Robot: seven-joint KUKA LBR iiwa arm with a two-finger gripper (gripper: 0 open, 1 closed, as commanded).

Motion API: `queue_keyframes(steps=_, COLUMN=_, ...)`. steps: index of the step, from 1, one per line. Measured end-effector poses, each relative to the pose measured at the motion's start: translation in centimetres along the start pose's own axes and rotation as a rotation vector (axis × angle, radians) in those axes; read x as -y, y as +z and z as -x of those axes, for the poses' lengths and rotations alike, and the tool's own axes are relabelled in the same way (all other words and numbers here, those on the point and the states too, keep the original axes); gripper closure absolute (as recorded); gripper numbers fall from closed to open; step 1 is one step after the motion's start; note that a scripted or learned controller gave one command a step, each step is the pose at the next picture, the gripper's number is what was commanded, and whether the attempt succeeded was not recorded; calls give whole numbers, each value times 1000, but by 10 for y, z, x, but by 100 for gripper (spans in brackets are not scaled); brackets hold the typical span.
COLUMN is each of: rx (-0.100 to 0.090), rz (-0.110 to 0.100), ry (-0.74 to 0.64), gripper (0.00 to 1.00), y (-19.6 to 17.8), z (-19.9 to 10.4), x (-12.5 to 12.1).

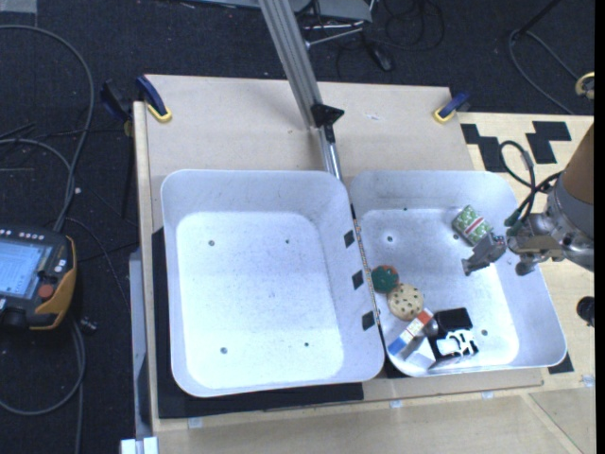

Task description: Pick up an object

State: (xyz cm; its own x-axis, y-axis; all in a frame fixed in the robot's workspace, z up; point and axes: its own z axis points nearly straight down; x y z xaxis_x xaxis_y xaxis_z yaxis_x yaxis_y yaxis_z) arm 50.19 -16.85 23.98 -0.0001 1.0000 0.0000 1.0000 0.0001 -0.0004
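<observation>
Plywood bench [246, 130] carries two shallow white bins side by side, with clamps at its far corners: one [153, 100] on the left, one [452, 106] on the right. Dark carpet [66, 74] around the bench is strewn with cables; a handheld controller [33, 277] with a lit screen lies off to the left. An aluminium bar [293, 50] slants down to the seam between the bins.

Left bin [255, 282]: bare speckled floor.

Right bin [492, 301]: green-and-white can [470, 222] near the far right; green ball [385, 278] and speckled cookie [406, 301] by the divider; blue, white and orange small items [413, 335] and a black-and-white box [455, 334] at the near edge.

Gripper [482, 253] hangs over the right bin, just below and right of the can, close to it. Fingers spread apart, nothing between them
</observation>
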Motion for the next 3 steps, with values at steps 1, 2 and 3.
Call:
queue_keyframes(steps=1, rx=-2, rz=0, ry=-6, gripper=0, y=5, z=-86, x=-35)
queue_keyframes(steps=2, rx=-1, rz=-4, ry=-4, gripper=0, y=54, z=-141, x=-49)
queue_keyframes(steps=3, rx=-1, rz=0, ry=-4, gripper=0, y=52, z=-190, x=-83)
